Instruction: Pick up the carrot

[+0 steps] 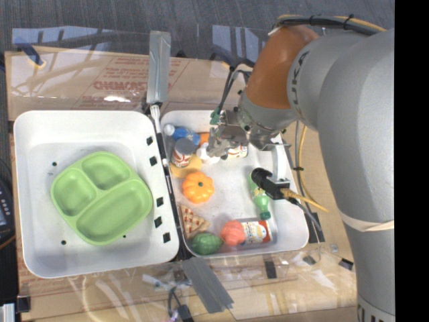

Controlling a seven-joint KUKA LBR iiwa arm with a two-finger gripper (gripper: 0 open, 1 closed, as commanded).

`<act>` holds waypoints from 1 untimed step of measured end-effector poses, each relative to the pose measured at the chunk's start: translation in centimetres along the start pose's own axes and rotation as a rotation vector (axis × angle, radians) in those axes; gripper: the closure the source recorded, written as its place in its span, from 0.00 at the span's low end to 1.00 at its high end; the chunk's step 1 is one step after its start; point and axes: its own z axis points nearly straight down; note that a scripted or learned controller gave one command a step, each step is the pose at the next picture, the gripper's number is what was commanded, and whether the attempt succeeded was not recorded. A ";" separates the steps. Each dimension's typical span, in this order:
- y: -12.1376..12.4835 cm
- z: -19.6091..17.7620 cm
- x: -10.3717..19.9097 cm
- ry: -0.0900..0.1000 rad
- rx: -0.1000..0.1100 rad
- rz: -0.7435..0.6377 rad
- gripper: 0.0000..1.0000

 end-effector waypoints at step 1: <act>0.0 0.0 0.0 0.000 0.000 0.000 0.00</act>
